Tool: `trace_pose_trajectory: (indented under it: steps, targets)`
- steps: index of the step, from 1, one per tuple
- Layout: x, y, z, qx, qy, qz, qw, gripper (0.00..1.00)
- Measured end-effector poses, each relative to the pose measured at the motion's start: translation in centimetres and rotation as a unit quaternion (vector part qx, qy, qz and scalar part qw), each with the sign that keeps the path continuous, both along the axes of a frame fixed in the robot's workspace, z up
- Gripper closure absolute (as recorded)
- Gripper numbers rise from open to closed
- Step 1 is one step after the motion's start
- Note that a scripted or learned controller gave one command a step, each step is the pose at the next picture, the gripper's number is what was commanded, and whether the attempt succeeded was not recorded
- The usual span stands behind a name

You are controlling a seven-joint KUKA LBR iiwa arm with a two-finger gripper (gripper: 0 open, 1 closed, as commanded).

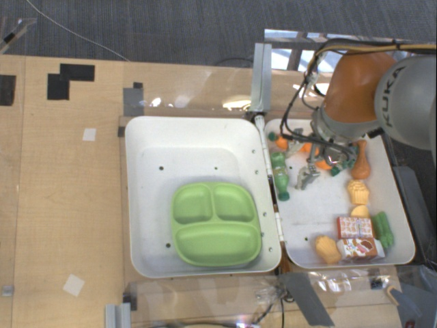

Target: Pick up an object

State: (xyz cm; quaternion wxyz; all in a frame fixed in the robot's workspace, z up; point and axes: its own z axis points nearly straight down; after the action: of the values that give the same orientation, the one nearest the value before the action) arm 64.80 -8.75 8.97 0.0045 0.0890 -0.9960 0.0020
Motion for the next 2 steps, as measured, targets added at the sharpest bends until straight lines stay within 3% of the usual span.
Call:
trace_pose_trajectory:
  steps: [1,2]
  targets:
    - [0.7,0.3,1.6,0.0006,-0.017,0.002,0.9999,1.0]
    - [2.5,3.0,19.0,0.0028,-0.018,-0.037,0.9991,1.0]
